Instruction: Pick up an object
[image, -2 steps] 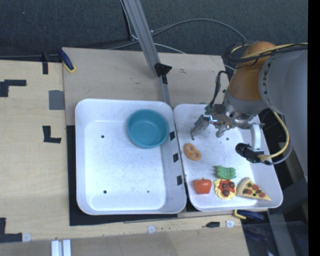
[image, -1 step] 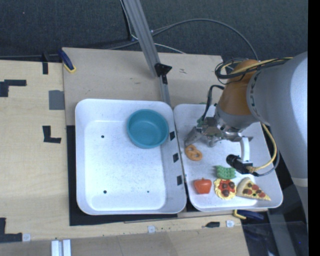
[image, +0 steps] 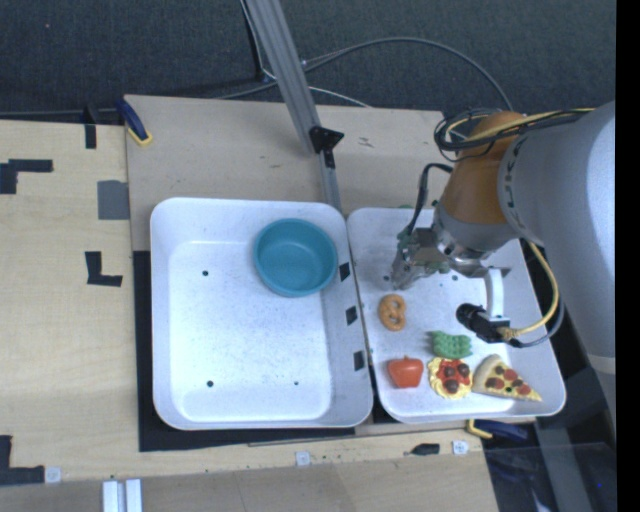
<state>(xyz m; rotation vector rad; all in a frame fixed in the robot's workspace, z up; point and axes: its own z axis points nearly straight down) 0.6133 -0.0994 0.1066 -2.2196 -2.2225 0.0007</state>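
Arm: the grey arm (image: 560, 200) with its orange band (image: 480, 175) reaches in from the right and bends down over the far part of the right bin.
Claw: the claw (image: 405, 272) hangs over the right bin's far left part, above the toy items and just beyond the pretzel; its dark fingers point down toward the bin floor, but how far apart they stand cannot be told, and nothing is seen between them.
Right bin: the right bin (image: 375, 235) holds a cluster of small toy foods along its near half.
Pretzel: a small brown pretzel (image: 392, 312) lies near the bin's left wall, just near of the claw.
Tomato: a red tomato (image: 405, 372) lies near of the pretzel, close to the near rim.
Green piece: a green leafy piece (image: 451, 343) sits to the right of the pretzel.
Round pizza: a small round pizza (image: 450, 377) lies just near of the green piece, beside the tomato.
Pizza slice: a pizza slice (image: 505, 380) lies at the right, near corner.
Left bin: the left bin (image: 200, 330) holds a blue bowl (image: 294, 256), upright at its far right corner.
Table: the table (image: 60, 330) carries both bins side by side.
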